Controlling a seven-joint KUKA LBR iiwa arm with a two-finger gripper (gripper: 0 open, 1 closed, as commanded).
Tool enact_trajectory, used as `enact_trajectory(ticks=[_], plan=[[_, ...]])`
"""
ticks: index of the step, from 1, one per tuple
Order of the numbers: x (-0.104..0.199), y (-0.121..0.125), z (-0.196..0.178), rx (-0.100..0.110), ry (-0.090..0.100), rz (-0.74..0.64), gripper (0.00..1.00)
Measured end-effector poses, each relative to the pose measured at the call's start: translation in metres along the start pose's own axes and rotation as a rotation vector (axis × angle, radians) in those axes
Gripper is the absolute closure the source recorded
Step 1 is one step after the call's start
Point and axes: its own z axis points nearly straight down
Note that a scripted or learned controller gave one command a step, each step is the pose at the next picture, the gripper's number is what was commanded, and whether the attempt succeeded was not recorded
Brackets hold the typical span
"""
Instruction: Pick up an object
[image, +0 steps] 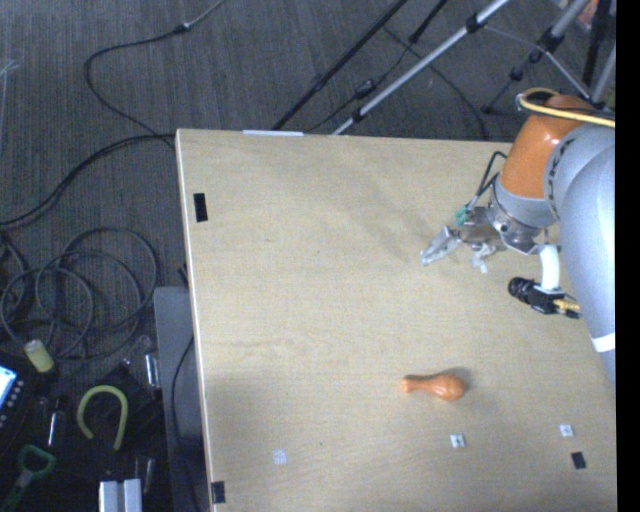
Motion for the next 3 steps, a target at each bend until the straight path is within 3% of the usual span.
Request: enact_trajectory(ticks=[1, 2, 3], plan=[[-0.006, 0.009, -0.024, -0.003, -0.001, -0.207, 0.0], [-0.005, 0.009, -0.006, -0.004, 0.001, -0.607, 0.0], [0.024, 0.009, -0.001, -0.004, 0.001, -0.848, 0.0]])
